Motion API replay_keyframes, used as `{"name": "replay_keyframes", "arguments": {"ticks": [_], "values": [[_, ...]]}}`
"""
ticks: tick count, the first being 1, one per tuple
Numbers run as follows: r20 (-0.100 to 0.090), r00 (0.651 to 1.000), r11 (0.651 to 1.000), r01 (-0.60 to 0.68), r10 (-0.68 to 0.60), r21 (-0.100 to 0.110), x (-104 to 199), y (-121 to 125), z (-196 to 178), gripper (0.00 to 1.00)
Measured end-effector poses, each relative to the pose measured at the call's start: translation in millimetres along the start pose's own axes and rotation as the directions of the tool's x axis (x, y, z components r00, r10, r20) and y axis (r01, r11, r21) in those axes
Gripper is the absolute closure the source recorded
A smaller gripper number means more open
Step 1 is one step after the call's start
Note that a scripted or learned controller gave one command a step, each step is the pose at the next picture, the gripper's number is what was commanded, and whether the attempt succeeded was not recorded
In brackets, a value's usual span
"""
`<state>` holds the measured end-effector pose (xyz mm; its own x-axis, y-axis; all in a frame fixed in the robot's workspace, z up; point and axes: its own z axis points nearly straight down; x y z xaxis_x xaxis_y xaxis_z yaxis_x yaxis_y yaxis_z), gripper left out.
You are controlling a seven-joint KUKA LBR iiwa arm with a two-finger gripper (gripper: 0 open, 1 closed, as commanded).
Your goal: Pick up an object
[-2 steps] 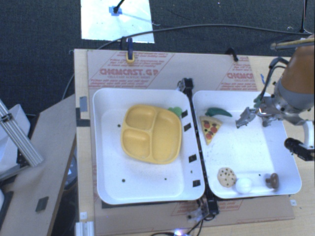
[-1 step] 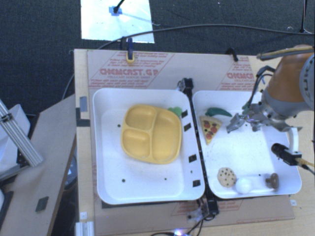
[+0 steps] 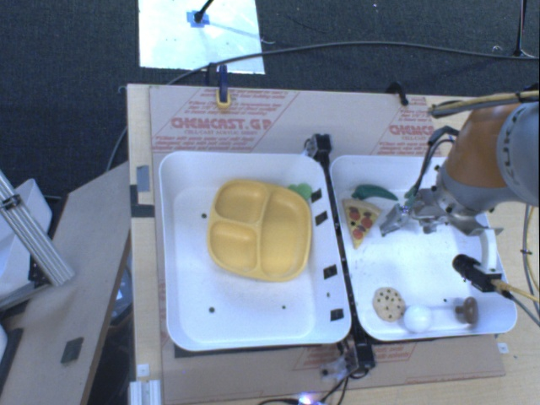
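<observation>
Here, yellow tray (image 3: pixel 260 229) in left bin (image 3: pixel 190 310), pizza slice (image 3: pixel 360 221), cookie (image 3: pixel 388 304) in right bin (image 3: pixel 439 264), jaws (image 3: pixel 395 222) state unclear.

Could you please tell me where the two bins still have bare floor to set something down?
Left white bin: bare along its near edge, below the yellow divided plate. Right white bin: bare centre, between the toy pizza slice and the round cookie; crowded near the pincer.
</observation>
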<state>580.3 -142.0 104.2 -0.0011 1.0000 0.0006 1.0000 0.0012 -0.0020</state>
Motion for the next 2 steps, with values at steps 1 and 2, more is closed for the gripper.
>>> {"name": "replay_keyframes", "arguments": {"ticks": [1, 2], "values": [[0.002, 1.0, 1.0, 0.0, 0.0, -0.006, -0.4, 1.5, -13.1, 1.0], [0.003, 1.0, 1.0, 0.002, -0.002, -0.01, -6.1, 3.0, -76.6, 1.0]]}}
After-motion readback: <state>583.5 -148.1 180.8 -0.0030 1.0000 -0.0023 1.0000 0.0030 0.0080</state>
